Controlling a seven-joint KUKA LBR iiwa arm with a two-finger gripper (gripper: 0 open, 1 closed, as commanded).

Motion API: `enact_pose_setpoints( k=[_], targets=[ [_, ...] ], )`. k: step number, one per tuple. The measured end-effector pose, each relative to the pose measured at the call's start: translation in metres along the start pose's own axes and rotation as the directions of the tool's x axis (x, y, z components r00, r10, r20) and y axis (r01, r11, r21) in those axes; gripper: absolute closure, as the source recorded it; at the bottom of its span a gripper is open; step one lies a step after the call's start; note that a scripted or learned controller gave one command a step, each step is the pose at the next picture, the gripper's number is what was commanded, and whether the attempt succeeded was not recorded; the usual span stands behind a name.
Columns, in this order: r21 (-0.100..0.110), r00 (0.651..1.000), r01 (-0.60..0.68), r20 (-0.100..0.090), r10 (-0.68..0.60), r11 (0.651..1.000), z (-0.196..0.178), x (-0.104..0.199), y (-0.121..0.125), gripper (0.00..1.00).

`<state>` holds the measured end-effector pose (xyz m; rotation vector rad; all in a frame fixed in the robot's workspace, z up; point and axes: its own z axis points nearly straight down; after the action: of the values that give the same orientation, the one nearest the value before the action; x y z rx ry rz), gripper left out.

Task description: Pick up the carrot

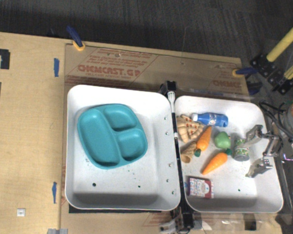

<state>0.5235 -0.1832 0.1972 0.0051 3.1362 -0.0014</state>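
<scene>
Two orange carrots lie in the right bin (269,198). One carrot (214,163) rests near the bin's middle, pointing toward the lower left. The other carrot (203,139) lies a little to its upper left, green tip down. My gripper (257,150) hangs over the right side of that bin, open, with one finger (254,132) at the back and the other toward the front. Nothing sits between the fingers. The nearer carrot is well to the left of the gripper and apart from it.
A green round item (222,140) and a small grey-green can (242,150) sit between the carrots and the gripper. A blue-and-white bottle (210,119), a beige ridged piece (188,130) and a red-white packet (199,187) share that bin. The left bin (79,184) holds a teal divided plate (113,134).
</scene>
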Motion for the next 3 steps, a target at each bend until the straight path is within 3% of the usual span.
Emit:
enact_pose_setpoints(
  k=[1, 2, 3],
  targets=[
    [0.002, 0.996, 0.083, 0.006, -0.083, 0.997, 0.1, -0.041, 0.037, 0.0],
    [-0.001, 0.999, 0.04, 0.007, -0.04, 0.999, 0.107, -0.047, 0.089, 0.0],
    [-0.003, 0.97, -0.242, 0.006, 0.242, 0.97, 0.107, -0.054, 0.085, 0.0]
  ],
)
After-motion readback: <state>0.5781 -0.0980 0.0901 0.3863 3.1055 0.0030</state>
